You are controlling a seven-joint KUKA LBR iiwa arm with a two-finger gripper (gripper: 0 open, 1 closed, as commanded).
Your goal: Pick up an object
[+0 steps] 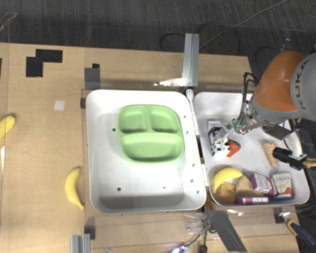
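Two white bins sit side by side: the left bin [95,157] and the right bin [221,101]. One green divided plate [150,132] lies in the left one. On the bench [37,157], one banana [73,187] and one corn cob [1,129]. One lemon [226,175] sits in the right bin, with two small cartons [273,184].

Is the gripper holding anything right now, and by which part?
Cannot be told. The gripper sits low over a small black, white and orange object in the right bin, but no grasp is visible.
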